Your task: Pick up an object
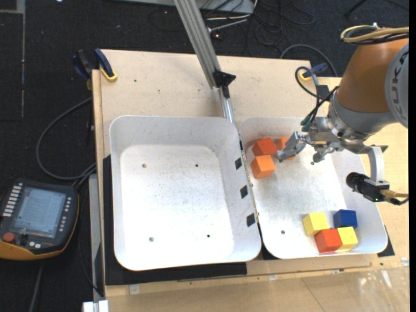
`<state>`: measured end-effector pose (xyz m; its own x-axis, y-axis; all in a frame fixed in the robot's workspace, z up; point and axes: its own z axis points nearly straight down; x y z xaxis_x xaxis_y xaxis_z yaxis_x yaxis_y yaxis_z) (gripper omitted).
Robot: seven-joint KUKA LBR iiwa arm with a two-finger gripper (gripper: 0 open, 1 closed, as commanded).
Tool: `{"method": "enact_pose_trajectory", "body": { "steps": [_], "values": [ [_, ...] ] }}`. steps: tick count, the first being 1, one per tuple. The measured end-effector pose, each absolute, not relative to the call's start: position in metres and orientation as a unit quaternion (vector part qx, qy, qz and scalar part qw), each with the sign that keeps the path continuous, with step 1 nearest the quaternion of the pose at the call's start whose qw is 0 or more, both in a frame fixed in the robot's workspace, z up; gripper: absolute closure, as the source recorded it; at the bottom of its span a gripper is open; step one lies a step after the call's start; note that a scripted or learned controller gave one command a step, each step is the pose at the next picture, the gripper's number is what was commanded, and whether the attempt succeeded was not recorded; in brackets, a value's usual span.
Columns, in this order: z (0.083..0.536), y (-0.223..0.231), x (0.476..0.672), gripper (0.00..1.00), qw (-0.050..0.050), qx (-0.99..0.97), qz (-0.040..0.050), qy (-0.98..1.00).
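Note:
Two orange blocks lie at the upper left of the right bin: one further back, the other just in front of it. My gripper hangs low over the bin, just right of these blocks, and its fingers stand open with nothing between them. The left fingertip is close to the rear orange block, and a small orange patch shows right beside it. In the bin's front right corner sit a yellow block, a blue block, a red-orange block and a second yellow block.
The left bin adjoins the right one along a shared rim with black clips. A slanted metal pole ends at the rear of that rim. A teach pendant lies on the floor at left.

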<state>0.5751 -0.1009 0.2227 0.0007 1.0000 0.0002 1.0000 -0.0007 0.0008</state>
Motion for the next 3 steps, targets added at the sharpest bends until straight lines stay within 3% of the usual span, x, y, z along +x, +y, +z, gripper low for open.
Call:
{"method": "enact_pose_trajectory", "body": {
  "steps": [1,2,3],
  "values": [
    [0.193,-0.097,0.601,0.00,0.001,0.706,-0.0004,0.708],
    [0.195,-0.097,0.600,0.00,0.000,0.707,-0.0001,0.707],
    [0.205,-0.098,0.600,1.00,0.001,0.707,0.0007,0.707]
  ]
}}
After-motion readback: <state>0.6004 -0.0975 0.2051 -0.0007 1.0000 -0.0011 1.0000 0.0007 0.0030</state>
